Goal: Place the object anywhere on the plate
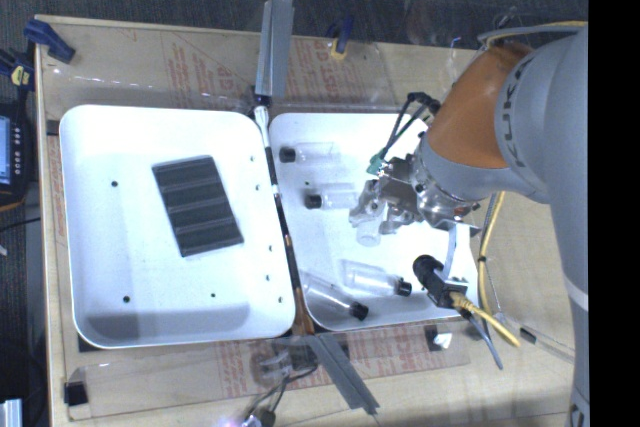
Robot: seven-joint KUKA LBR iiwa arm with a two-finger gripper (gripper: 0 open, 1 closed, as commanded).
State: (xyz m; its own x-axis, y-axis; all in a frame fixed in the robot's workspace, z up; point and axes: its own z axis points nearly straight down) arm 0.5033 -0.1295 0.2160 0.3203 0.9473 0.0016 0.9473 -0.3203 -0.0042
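Because the gripper [381, 205] is seen from above, against the pale floor of the right bin [296, 245], I cannot tell whether it is open or closed, or whether anything is held in it. It hangs low over the middle of that bin, probably because the program aims at one of the small clear vials lying there. Just below it is a faint transparent shape [367, 234], perhaps such a vial, but the view is too weak to be sure. Four more clear vials with black caps lie apart around it: one near the upper left corner [305, 153], one beside the gripper on its left [328, 200], and two near the lower edge [375, 279] [335, 299]. They are thin, glassy and almost invisible on the white, so the caps mark them best. The plate [198, 205], a dark ribbed rectangle, lies tilted in the left bin [70, 215], well apart from every vial. I judge the placing is not yet done.
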